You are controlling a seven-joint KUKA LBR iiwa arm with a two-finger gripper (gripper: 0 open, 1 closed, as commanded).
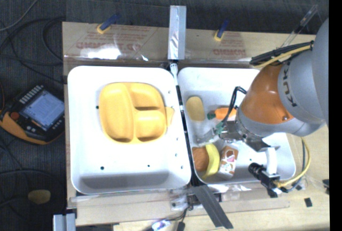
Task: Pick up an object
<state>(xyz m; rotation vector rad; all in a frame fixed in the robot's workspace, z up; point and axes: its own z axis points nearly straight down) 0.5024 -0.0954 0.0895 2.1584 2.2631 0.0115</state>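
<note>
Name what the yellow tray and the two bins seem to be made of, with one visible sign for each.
Yellow tray: probably moulded plastic; one even colour, rounded compartments, soft sheen.
Left bin and right bin: likely thin formed plastic, though coated metal is possible; smooth white walls, rounded corners, faint gloss.

Orange toy (219, 114) (carrot?) half behind arm (278, 101)

Two bins sit side by side on the desk (299, 45). A divided tray (132, 112) lies in the left bin (85, 171); the right bin (283, 158) holds several small items (214, 159) at centre and lower left. A handheld controller (33, 112) rests at frame left, off the desk.
</note>
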